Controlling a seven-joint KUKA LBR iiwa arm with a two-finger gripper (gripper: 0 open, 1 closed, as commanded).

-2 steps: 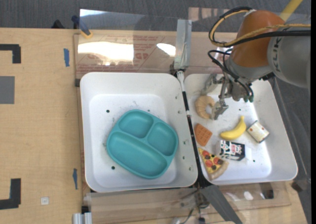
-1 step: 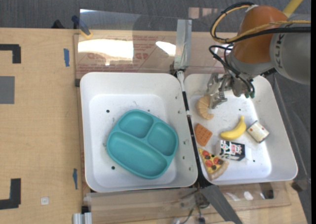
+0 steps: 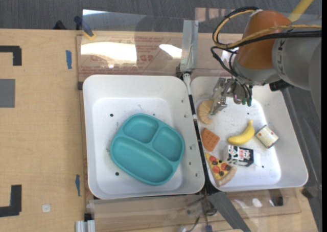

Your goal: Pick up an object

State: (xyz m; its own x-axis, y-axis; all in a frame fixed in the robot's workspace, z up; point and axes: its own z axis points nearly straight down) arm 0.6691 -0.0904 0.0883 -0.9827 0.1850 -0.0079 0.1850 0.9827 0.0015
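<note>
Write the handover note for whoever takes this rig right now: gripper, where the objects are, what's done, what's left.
Gripper: low in the right bin, at its far left, right above the tan round piece; nothing seen held.
Right bin also holds: waffle piece, banana, pizza slice, black-and-white carton, small white box.
Left bin: teal divided plate.
Done: approach only.
Left: grasp one object and lift it.

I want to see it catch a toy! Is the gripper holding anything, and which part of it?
It cannot be told. The gripper hangs right beside the round cracker in the right bin, but nothing shows clearly between its tips.
</note>
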